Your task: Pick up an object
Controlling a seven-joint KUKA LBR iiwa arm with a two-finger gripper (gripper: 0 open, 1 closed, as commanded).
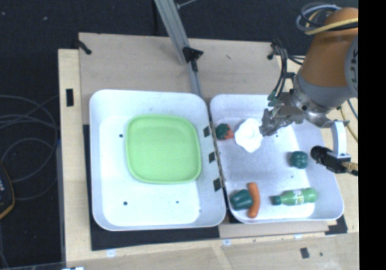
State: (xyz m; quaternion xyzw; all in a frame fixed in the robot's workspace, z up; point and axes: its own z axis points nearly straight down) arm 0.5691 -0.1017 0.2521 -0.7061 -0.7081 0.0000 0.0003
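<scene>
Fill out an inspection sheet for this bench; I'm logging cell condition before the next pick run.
Surface: wooden bench bearing left bin and right bin.
Job's things: white crumpled object, green bottle, orange sausage-shaped piece, dark green pieces, small green-and-red piece, all in right bin.
Clutter: green plate in left bin.
Grippers: gripper low beside white object; fingers unclear.
Cables: loops by arm; wires left.
Surroundings: dark floor, metal pole.
</scene>
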